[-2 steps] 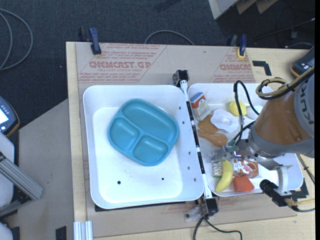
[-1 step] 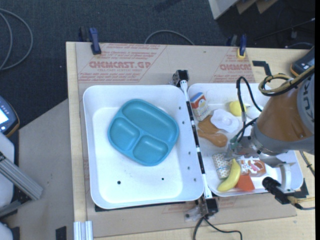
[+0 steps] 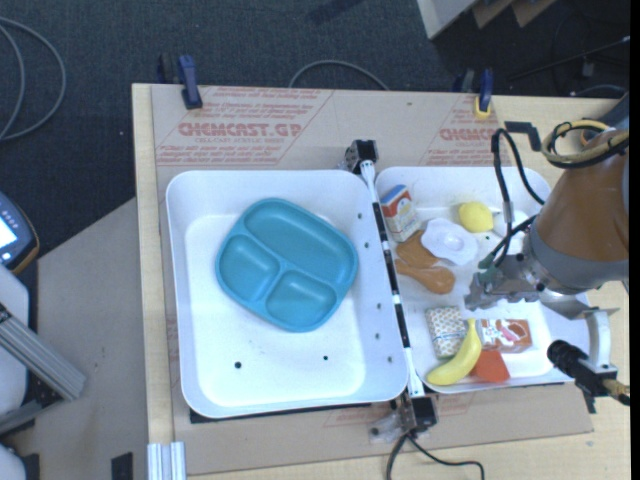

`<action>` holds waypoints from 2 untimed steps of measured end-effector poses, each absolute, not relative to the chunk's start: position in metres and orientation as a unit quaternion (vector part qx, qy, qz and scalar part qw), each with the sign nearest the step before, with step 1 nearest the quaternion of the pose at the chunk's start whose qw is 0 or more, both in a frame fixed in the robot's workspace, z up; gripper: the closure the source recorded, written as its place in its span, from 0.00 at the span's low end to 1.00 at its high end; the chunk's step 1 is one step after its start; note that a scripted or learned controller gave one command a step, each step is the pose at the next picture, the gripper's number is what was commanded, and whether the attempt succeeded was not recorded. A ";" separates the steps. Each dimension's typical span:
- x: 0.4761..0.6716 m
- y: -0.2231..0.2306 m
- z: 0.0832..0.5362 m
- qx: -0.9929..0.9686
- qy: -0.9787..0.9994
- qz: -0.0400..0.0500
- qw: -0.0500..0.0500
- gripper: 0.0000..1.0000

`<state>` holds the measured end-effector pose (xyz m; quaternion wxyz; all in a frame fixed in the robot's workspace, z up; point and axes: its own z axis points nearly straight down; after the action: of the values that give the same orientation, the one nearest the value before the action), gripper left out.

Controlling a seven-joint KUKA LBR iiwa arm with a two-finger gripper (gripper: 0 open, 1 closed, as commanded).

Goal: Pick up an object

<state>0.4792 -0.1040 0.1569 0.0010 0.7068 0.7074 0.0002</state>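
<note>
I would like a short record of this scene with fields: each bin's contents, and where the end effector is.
left bin: one blue divided tray
right bin: banana, lemon, brown drumstick-shaped toy, small carton, several small packets
end effector: low over the right bin's middle, above the packets
grasp: cannot be judged from this view

1. Dark blue-grey carpet covers the floor from 9 to 1 o'clock.
2. A pale bench top fills the centre, printed with red lettering.
3. Two blue clamps grip its far edge at 11 and 1 o'clock.
4. Thin cables loop across the carpet near 12 o'clock.
</note>
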 end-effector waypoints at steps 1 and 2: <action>0.479 -0.104 0.155 0.707 0.707 0.000 0.000 0.00; 0.531 -0.094 0.083 0.706 0.708 0.001 0.002 0.00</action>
<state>0.5305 -0.0944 0.0830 0.0023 0.7063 0.7079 0.0010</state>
